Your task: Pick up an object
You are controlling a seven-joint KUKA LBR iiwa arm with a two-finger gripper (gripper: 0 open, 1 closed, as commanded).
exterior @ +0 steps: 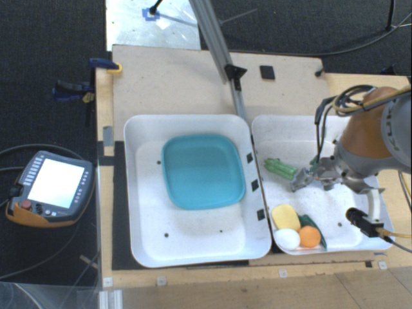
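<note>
dark carpet surrounds a wooden bench bearing two white bins. the left bin holds a blue plate. in the right bin, the claw hangs beside a green ridged vegetable; whether it is apart or together, i cannot tell. best to centre over the vegetable, straddle its narrow width, then close.

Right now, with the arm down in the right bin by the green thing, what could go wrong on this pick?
1. The end effector sits at the end of the ribbed green plastic object, not over its middle, so a close could push it away.
2. The yellow lemon-shaped toy, white egg-shaped toy and orange ball crowd the right white bin's near corner; a sweep could knock them.
</note>
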